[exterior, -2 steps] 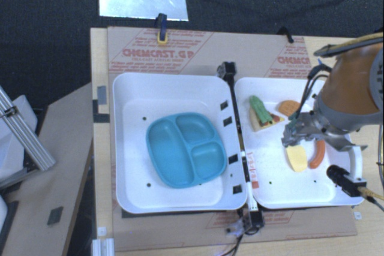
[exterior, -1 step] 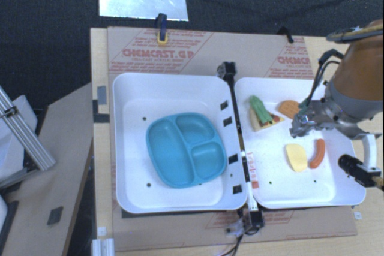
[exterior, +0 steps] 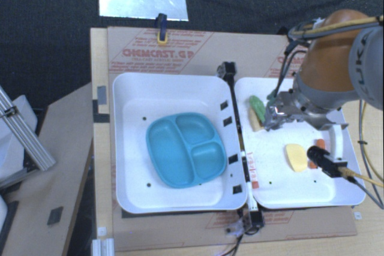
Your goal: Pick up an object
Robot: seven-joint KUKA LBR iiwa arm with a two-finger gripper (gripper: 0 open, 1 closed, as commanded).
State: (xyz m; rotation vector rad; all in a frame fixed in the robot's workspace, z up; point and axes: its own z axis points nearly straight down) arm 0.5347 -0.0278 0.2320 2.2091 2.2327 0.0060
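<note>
Across the table [exterior: 102,189] sit two shallow white bins side by side on a sheet of brown cardboard [exterior: 180,48]. The left bin [exterior: 129,93] holds a blue divided plate [exterior: 186,148], lying flat near its middle. Over the right bin [exterior: 282,192] hangs the grey arm [exterior: 336,51] with its orange band, reaching in from the right edge. Its jaws [exterior: 273,117] are low over the upper left part of that bin, just beside a green object [exterior: 258,107] lying near the divider; whether they are released or clenched cannot be told. A yellow wedge-shaped object [exterior: 296,157] lies apart from them, lower in the same bin, with a small orange piece [exterior: 321,145] near it.
</note>
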